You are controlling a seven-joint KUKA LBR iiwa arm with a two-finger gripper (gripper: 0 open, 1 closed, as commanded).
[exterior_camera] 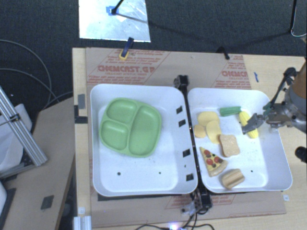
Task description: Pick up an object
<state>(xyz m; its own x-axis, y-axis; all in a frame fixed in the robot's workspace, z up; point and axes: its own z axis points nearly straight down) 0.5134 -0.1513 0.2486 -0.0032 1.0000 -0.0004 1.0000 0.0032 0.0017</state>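
Yellow toy corn (pixel 246 121) is the object nearest the tool: you will find it in the right bin (pixel 278 174), toward that bin's far right corner, lying partly beneath the gripper (pixel 251 124). You cannot tell from this view whether the tool is released or clenched, and nothing can be confirmed as grasped, since the tool's dark tip overlaps the corn.

Just left of the corn, a green bean pod (pixel 230 111) lies near the bin's far edge. 2 pale yellow slices (pixel 208 123) sit overlapping beside the bin's left edge, with a smaller yellow piece touching them on the left. A slice of bread (pixel 229 145) lies close to the bin's middle, just right of the slices. A pizza slice (pixel 212 160) rests toward the near left corner, and a tan bun (pixel 232 178) lies by the near edge.

The grey arm (pixel 292 110) enters over the right bin's right edge.

The left bin (pixel 103 178) carries a green 3-compartment plate (pixel 130 126), set toward its far left part. Both bins stand on a cardboard sheet (pixel 144 66) over the bench.
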